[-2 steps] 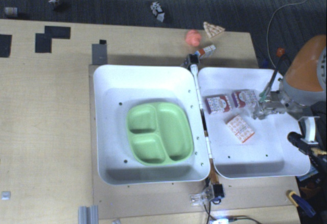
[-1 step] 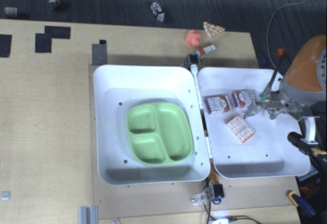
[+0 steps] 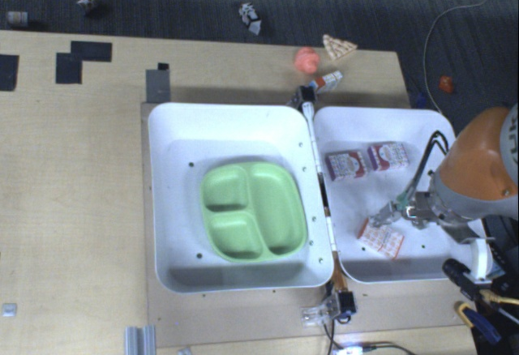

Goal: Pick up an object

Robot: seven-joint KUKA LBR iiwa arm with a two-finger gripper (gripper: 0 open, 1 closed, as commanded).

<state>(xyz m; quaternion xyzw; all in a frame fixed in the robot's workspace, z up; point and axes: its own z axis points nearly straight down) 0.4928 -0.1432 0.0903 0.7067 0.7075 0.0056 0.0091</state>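
You're at the reach-in step: the gripper (image 3: 395, 211) hovers just above a red-and-white packet (image 3: 382, 238); whether it's open, I cannot tell. Next, descend squarely onto it.

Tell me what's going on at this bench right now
A grey robot arm with an orange band reaches in from the right over the right-hand bin. Its gripper is low in that bin, right next to a small red and white packet near the front wall. Two small cartons lie further back in the same bin, untouched. The left bin holds a green divided tray. Nothing is visibly lifted yet, so the pick-up looks not yet done.
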